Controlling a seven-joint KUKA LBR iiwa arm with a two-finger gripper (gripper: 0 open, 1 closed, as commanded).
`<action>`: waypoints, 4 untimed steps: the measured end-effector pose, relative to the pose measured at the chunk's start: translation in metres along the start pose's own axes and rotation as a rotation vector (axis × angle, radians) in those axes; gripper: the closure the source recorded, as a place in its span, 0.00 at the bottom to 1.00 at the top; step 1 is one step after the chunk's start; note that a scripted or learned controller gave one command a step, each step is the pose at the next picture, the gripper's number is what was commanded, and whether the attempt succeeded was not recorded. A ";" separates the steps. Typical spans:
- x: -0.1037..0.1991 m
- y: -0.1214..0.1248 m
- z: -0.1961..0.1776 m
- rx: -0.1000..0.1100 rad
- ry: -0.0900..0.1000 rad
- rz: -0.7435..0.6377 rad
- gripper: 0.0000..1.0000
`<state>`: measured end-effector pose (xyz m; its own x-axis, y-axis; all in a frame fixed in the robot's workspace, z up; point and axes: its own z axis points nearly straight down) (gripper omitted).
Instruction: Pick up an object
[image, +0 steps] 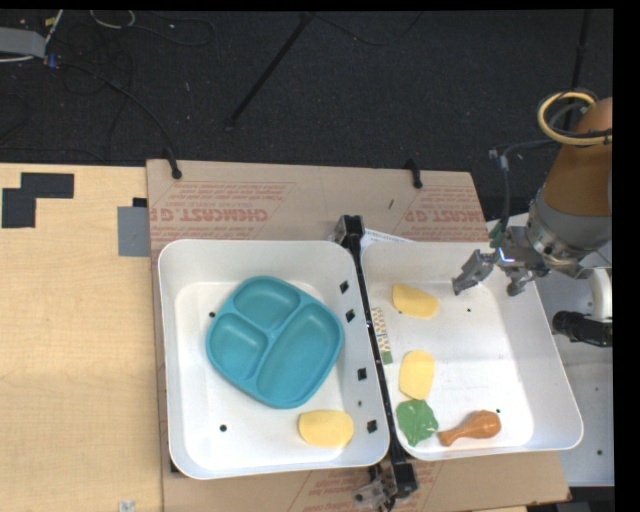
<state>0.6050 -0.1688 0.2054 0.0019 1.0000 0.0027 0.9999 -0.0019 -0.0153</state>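
L bin (190, 300): a teal divided plate (275, 340) is seen mid-bin, w/ a yellow piece (325, 427) near the front edge, just beside the plate's lower rim. A black divider (368, 330) runs btwn the two bins.

R bin (540, 360): four small items are laid along its left half. A yellow piece (414, 300) sits toward the back, a second yellow piece (417, 373) lies mid-bin, a green leafy item (417, 420) is found at the front, touching or nearly touching the second yellow piece, and an orange drumstick-shaped item (470, 428) lies just beside the green one.

The gripper (492, 272) is seen over the back of the R bin, fingers apart, nothing btwn them. It hangs apart from every item.

Step judged: approach, pre-grasp; no object is picked yet. Nearest candidate is prob. the back yellow piece. Next move calls for the gripper to be shifted left over that piece, lowered w/ fingers straddling it, then closed.
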 end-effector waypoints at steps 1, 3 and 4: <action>0.000 0.003 -0.008 -0.014 -0.003 -0.002 0.00; -0.008 0.008 0.115 -0.008 -0.001 -0.002 0.00; -0.007 0.007 0.118 -0.011 -0.002 -0.001 0.00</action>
<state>0.6106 -0.1759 0.0876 0.0014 1.0000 0.0009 1.0000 -0.0014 -0.0041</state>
